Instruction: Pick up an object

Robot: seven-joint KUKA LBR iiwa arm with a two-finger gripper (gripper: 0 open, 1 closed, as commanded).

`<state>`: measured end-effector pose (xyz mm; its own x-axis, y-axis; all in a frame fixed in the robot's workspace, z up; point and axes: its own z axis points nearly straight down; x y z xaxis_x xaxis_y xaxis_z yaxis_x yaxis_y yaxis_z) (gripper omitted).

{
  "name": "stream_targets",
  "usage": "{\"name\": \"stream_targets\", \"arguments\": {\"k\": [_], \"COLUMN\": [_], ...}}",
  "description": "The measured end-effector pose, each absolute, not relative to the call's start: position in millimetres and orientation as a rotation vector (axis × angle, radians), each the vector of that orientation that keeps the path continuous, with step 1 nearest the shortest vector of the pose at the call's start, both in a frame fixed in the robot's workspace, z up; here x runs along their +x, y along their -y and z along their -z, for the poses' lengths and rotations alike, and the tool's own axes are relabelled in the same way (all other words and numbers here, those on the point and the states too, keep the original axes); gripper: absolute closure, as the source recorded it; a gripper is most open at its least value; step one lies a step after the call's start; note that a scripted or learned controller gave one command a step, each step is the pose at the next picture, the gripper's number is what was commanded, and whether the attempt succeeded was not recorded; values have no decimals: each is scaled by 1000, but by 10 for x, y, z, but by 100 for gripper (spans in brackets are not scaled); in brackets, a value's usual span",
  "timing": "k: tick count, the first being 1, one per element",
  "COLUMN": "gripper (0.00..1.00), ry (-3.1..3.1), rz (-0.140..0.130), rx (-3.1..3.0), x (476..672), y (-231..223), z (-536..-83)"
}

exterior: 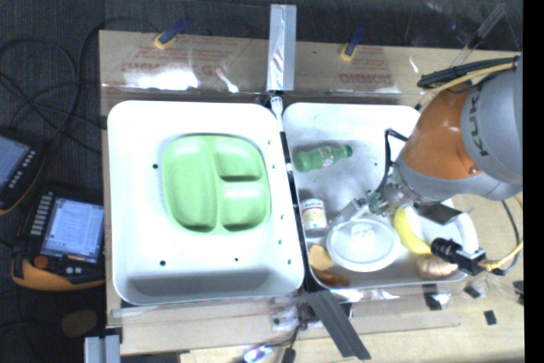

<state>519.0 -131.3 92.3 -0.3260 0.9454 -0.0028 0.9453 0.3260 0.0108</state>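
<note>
Camera view: arm [463,140] reaches over right bin [374,119]; gripper [380,201] low above white bowl [363,242], finger state cannot be told. Banana [410,232] just right of bowl, green bottle [321,156] further back, small jar [313,213] near divider. Left bin [136,259] holds green tray [217,183].

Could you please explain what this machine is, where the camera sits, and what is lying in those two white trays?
This is a single picture from a camera fixed above a bench, looking down at a slant. The grey arm with the orange band is a robot reaching in from the right. Its claw is low over the right bin, above a round white lid; I cannot tell whether it grips anything. That bin also holds a green bottle, a small jar and a banana. The left bin holds a green divided plate.
</note>
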Motion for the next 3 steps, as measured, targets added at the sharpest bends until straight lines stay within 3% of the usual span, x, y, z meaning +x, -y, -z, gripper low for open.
{"name": "stream_targets", "arguments": {"k": [1, 2, 3], "gripper": [0, 0, 0], "ry": [-2570, -2531, -2590], "rz": [-2, -4, 5], "rx": [1789, 1825, 1776], "x": [5148, 4979, 4838], "y": [2043, 1655, 2248], "z": [-989, -932, -1866]}}
